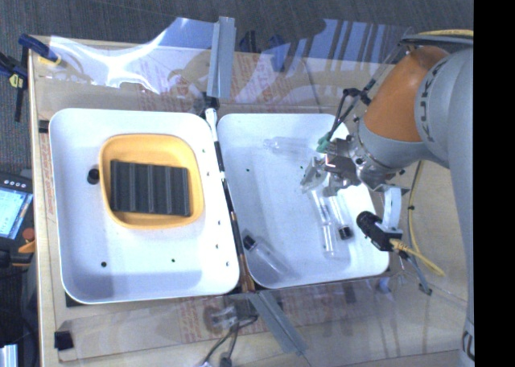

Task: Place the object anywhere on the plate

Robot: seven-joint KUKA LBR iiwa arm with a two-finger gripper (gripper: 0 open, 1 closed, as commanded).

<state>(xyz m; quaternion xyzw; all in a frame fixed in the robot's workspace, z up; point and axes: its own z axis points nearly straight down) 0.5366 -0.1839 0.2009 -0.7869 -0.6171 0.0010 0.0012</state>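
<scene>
1. gripper: low in the right white bin; finger state cannot be told.
2. clear plastic tube-like object: on that bin's floor, just below the gripper, long axis roughly top-to-bottom in view.
3. yellow plate with dark ribbed insert: in the left white bin, well apart to the gripper's left.

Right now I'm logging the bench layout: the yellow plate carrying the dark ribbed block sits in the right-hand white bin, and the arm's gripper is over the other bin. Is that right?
Not quite. The camera view shows the yellow plate with the dark ribbed block in the left-hand white bin, not the right-hand one. The gripper is over the other bin, the right-hand white bin, as you said.
</scene>
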